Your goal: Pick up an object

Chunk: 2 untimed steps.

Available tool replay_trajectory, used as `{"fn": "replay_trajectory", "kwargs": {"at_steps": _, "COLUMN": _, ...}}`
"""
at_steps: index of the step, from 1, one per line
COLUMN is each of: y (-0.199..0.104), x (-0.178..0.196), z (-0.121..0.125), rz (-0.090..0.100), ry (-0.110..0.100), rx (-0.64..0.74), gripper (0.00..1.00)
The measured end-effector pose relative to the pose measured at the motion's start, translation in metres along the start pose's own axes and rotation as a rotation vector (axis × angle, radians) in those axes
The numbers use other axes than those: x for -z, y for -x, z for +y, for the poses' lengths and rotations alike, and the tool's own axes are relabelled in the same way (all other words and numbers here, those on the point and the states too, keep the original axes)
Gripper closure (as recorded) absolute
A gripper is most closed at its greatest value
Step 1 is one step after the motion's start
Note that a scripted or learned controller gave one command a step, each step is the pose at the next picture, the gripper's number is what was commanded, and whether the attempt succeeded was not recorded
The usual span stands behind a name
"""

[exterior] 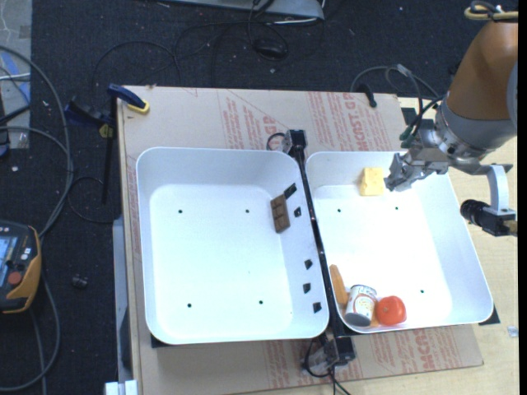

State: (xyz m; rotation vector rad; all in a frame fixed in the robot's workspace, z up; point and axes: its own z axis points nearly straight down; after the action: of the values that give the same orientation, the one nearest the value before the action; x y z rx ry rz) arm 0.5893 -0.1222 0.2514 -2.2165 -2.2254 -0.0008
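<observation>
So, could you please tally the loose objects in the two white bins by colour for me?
Yellow: 1, the yellow foam-like block in the right bin.
Brown: 1, the brown flat bar in the left bin.
Orange: 1, the orange carrot-shaped stick.
Red: 1, the red round ball.
White: 1, the small white labelled can.
Total: 5

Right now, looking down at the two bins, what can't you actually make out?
- Pincer, camera view: too dark and small to tell how its fingers stand, or whether it touches the yellow block.
- Small can, camera view: label too small to read.
- Orange stick, camera view: lower end hidden behind the can.
- Arm, camera view: cut off by the right edge.
</observation>
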Motion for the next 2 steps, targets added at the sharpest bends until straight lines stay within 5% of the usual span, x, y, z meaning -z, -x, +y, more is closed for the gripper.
{"fn": "replay_trajectory", "kwargs": {"at_steps": 2, "y": -0.107, "x": -0.024, "z": 0.031, "rz": 0.000, "ry": -0.001, "rx": 0.000, "gripper": 1.00}}
